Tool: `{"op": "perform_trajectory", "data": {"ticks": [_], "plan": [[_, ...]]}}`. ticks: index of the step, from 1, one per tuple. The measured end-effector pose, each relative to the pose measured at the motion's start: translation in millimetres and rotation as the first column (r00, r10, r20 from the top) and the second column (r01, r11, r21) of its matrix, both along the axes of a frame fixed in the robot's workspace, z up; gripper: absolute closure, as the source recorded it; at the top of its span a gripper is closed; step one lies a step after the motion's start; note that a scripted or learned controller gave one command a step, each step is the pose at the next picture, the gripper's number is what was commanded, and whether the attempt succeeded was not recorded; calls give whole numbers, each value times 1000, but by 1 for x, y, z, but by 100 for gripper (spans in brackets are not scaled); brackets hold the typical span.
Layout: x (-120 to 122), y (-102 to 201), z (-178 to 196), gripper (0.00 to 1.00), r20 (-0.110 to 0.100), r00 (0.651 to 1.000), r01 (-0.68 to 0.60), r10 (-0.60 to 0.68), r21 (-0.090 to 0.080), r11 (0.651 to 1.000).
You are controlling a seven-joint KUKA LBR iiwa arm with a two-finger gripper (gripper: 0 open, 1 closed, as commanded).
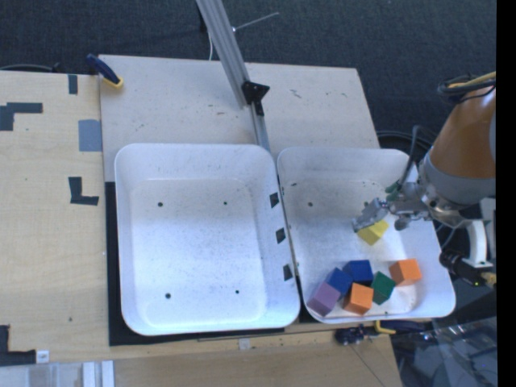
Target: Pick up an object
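Purple block (325,297) sat lowest among clustered cubes in right bin (339,164). Gripper (372,218) touched yellow block (372,232), jaw state unclear. Grasp step; next needs secure closure, then lift.

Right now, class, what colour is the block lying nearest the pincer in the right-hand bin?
Yellow. The block shows best in the camera view, just below the pincer.

My target, a small yellow block (372,232), sits tilted in the right bin (339,172), just at my jaws, apart from the coloured blocks (360,285) clustered near the front wall.
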State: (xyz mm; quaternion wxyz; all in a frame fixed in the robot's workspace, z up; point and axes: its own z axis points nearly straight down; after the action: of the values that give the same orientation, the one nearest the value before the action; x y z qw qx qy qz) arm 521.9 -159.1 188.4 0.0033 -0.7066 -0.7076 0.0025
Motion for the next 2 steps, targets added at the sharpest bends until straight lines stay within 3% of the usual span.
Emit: {"op": "perform_trajectory", "data": {"ticks": [2], "plan": [[-9,-4,-99,0,5,1000,0,0,-2,1000]]}}
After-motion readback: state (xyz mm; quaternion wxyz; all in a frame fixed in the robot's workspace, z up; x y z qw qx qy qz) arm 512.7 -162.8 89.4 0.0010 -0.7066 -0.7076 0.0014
